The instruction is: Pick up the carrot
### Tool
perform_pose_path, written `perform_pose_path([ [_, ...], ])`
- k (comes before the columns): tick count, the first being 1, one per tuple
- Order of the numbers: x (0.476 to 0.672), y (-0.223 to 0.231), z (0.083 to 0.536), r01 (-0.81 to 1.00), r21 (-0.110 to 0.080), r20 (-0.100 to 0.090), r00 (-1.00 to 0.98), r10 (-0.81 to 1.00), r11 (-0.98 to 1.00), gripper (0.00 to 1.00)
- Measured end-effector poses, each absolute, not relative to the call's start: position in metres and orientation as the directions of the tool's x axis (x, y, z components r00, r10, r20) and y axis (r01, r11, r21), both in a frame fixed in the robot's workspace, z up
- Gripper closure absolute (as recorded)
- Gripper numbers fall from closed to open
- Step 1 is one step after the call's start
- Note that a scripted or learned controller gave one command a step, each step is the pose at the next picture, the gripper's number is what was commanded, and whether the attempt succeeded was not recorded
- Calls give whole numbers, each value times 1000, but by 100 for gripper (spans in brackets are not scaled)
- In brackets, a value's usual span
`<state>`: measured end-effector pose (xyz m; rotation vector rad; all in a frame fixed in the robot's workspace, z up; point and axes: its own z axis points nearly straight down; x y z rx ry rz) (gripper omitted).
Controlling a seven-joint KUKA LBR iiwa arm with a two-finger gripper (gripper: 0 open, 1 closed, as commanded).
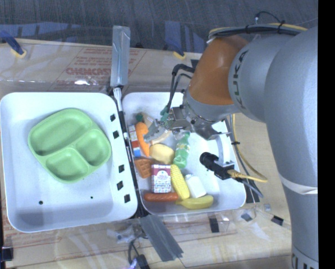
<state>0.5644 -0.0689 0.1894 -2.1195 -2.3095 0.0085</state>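
Banana (198, 202) lies along right bin's (237, 198) near wall, corn (180, 181) and sausage (160, 196) packed beside it; little free floor. Carrot (142, 138) lies by the left wall near the divider. Gripper (157, 131) sits just right of carrot; finger spacing cannot be told. Left bin (21, 206) holds green tray (69, 144).

I observe my arm (268, 77) entering from the right, its grey body large in the foreground and the orange band (215, 74) above the wrist. My gripper (156, 132) points down and left. I cannot make out its fingers' state.
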Motion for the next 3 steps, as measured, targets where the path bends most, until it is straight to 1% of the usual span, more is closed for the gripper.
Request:
perform_pose_path([
  [1, 614, -24, 192, 957, -1, 0, -289, 957, 289, 0],
  [2, 574, -60, 191, 954, -4, 0, -301, 954, 301, 0],
  [3, 636, -59, 192, 864, 0, -1, -504, 864, 504, 0],
])
